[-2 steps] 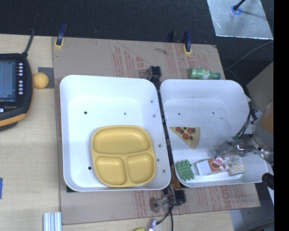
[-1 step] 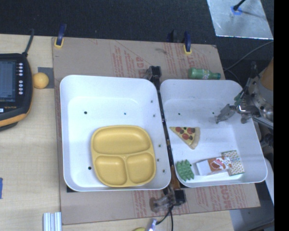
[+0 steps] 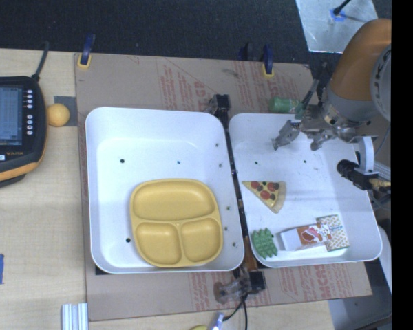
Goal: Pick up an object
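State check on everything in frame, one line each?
End effector: open, holding nothing, over the far end of the right bin.
Yellow divided plastic plate: flat, upright, in left white bin.
Toy pizza slice: flat in right white bin.
Green ridged toy: at right bin's near-left corner.
Printed flat packet: lying flat beside the green toy.

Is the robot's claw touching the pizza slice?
Apart. In the camera view the gripper is open near the far end of the right bin, and bare white floor lies between it and the pizza slice.
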Controlling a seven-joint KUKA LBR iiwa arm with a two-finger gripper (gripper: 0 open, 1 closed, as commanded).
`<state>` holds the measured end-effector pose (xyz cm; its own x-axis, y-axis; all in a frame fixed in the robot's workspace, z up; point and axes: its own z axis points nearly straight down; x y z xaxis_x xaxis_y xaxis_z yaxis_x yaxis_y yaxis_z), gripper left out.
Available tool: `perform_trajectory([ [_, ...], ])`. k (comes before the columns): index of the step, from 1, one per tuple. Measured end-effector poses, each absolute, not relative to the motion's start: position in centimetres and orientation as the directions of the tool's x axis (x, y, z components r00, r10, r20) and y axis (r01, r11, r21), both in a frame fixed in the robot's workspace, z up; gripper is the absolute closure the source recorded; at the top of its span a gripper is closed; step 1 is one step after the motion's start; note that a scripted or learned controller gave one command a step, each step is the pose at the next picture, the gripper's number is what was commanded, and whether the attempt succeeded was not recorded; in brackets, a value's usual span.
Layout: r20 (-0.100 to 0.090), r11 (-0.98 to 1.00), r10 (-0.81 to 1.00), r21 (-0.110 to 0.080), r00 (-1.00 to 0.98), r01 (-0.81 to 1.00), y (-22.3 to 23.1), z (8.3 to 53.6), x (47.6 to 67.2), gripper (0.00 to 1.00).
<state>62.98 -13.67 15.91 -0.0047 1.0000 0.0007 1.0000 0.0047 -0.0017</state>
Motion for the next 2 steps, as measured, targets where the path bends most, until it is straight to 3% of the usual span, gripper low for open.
perform_trajectory([
  [1,0.000,0.004,1.000,-0.003,-0.004,1.000,-13.1,9.3,55.9,0.00],
  [2,0.000,0.003,1.000,-0.001,-0.003,1.000,-17.1,14.1,61.6,0.00],
])
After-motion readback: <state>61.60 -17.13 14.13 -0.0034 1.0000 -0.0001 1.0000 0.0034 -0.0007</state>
